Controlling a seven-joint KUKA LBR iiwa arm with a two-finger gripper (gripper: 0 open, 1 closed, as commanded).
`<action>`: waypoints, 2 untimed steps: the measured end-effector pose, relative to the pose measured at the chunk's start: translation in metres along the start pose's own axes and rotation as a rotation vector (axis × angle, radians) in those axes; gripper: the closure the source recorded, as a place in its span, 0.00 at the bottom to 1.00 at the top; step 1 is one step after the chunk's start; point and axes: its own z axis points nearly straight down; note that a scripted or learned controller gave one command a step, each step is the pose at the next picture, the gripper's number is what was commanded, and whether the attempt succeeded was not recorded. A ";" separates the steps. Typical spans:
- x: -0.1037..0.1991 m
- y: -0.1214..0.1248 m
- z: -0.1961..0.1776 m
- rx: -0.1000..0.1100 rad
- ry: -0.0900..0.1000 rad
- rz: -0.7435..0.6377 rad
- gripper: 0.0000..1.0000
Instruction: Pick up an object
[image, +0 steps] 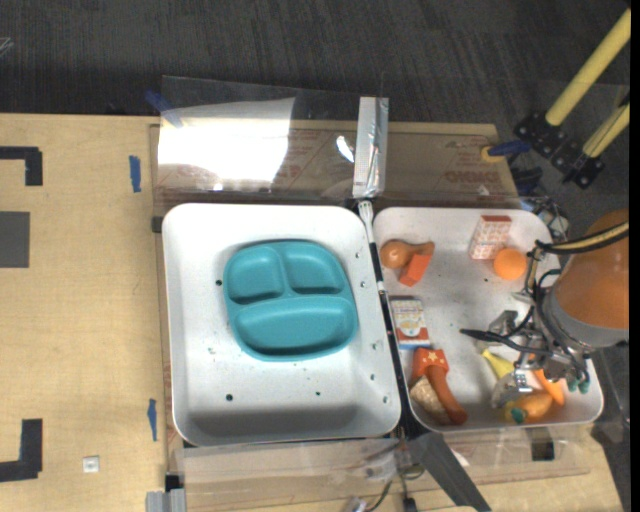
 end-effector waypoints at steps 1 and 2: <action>0.000 0.001 0.000 0.002 0.000 -0.012 0.00; -0.001 -0.004 0.000 -0.002 0.000 -0.031 0.00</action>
